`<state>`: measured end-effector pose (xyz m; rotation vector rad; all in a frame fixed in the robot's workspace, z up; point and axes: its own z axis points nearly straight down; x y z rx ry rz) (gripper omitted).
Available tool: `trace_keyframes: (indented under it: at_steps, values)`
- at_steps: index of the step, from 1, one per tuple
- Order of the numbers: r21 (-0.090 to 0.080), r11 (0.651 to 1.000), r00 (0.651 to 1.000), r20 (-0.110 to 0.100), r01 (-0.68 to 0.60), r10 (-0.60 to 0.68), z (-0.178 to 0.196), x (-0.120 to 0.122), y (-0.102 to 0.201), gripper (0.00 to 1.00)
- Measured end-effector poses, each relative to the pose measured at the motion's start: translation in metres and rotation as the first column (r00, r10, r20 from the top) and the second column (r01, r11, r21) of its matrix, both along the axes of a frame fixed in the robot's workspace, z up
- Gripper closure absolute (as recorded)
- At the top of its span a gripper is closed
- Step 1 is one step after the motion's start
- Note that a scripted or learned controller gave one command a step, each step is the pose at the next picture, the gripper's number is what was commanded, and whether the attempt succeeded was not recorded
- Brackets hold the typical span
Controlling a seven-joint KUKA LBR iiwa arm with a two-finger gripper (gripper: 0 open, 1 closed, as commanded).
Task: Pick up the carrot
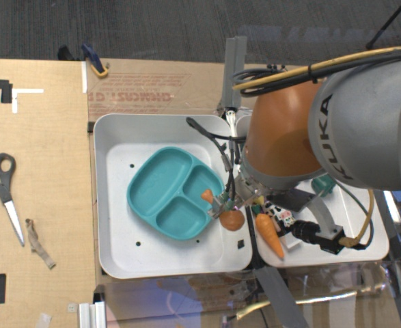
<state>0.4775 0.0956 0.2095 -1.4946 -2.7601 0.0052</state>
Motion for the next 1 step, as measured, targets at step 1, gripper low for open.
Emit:
trace_keyframes:
  at_steps: [1]
  values:
    - [0.0, 0.841, 0.841, 0.005, -0.541, 0.541, 0.0798, 0.0513, -0.0128, 1.0]
